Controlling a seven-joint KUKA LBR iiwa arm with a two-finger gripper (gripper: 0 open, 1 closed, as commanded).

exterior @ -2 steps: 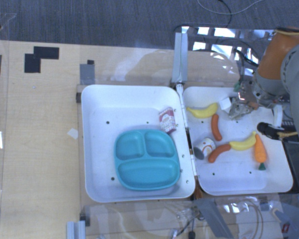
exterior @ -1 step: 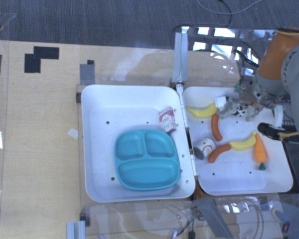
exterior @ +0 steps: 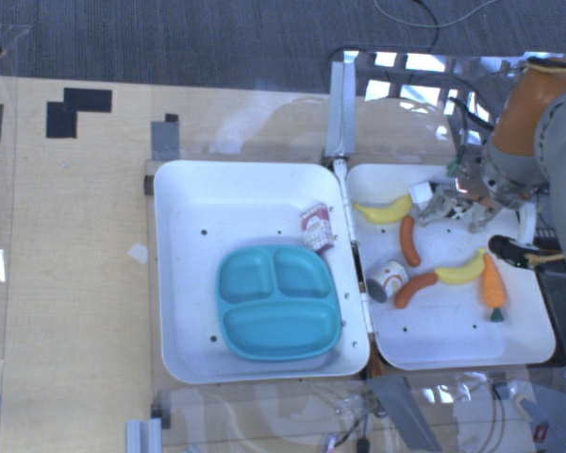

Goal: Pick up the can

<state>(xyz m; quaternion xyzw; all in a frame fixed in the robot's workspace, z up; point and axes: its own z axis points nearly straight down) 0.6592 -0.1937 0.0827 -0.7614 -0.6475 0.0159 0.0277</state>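
Wooden counter (exterior: 66, 281), two white bins. Can (exterior: 389, 277) on its side, lower left of right bin (exterior: 472, 343), down-left of end effector (exterior: 460, 206) at upper right; can't tell grip state, nothing seen held.

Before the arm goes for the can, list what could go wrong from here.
1. The can lies on its side against a sausage, close to the right bin's left wall; a grasp may catch the sausage or hit the wall.
2. On its side, the can could roll away when touched.
3. The gripper is over the bin's far end, with a banana and another sausage near its likely path.
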